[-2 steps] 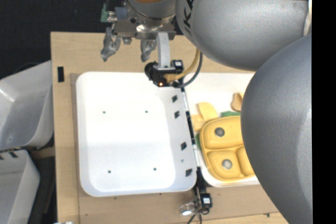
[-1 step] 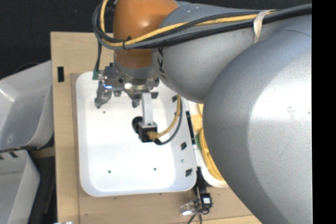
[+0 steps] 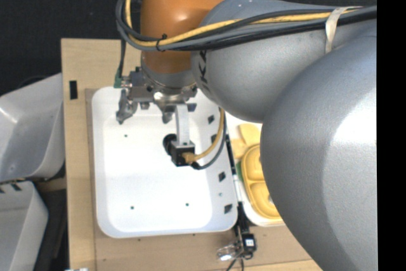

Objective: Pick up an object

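Closest to the lens, the grey arm (image 3: 330, 136) crosses from the right and hides most of the right bin (image 3: 252, 220), where a yellow object (image 3: 250, 168) lies — well apart from the hand (image 3: 146, 112). Under the orange band (image 3: 171, 9), the hand hangs over the far part of the left bin (image 3: 158, 200), its two fingers (image 3: 123, 111) spread apart — the pale table (image 3: 79, 136) shows around them.

A pale yellow object (image 3: 250, 165) with rounded, moulded hollows is lying in the right bin (image 3: 252, 219), along its left edge, mostly hidden.
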